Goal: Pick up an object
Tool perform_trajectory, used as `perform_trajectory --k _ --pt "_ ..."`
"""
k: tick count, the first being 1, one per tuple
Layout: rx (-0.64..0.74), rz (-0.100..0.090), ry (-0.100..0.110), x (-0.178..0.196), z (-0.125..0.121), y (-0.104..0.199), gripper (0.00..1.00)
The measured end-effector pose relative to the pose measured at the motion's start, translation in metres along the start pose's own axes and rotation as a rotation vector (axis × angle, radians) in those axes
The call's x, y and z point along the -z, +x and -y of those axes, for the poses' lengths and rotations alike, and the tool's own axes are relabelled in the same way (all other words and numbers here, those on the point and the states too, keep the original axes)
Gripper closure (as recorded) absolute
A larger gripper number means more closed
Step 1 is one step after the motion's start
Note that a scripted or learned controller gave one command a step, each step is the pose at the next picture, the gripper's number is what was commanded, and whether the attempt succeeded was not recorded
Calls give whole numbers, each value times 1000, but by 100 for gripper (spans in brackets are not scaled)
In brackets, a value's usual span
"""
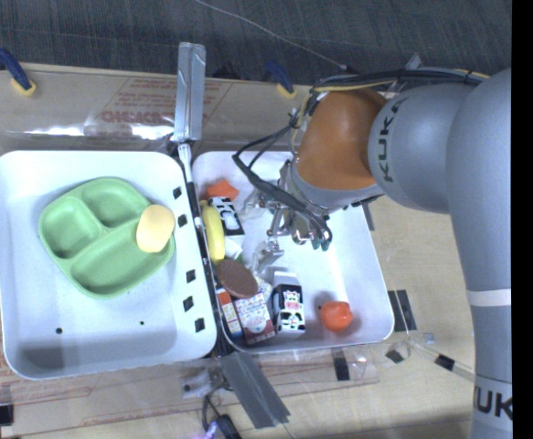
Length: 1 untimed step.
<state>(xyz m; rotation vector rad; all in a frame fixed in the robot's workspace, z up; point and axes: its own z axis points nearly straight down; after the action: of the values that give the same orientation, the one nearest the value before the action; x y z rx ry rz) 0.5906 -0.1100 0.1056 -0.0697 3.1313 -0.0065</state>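
Note:
My gripper (295, 234) hangs over the middle of the right bin (362, 254), its metal fingers (322, 239) apart and nothing between them. Just below it to the left lies a crumpled clear wrapper (267, 260). Along the bin's left wall lie an orange item (220, 190), a yellow banana-shaped piece (213, 232) and a brown oval (239, 279). At the bin's near end sit a printed packet (252, 316), a black-and-white carton (289, 309) and an orange-red ball (337, 315).
The left bin (28, 337) holds a green divided plate (101, 236) with a yellow egg-shaped object (154, 229) on its right rim. The arm's orange band (335, 140) and grey body cover the right bin's far right corner. A ridge (193, 273) divides the bins.

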Motion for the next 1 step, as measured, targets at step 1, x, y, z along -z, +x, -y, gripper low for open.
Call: perform_trajectory --k 1 --pt "-109 5 -1 -7 -2 54 0"
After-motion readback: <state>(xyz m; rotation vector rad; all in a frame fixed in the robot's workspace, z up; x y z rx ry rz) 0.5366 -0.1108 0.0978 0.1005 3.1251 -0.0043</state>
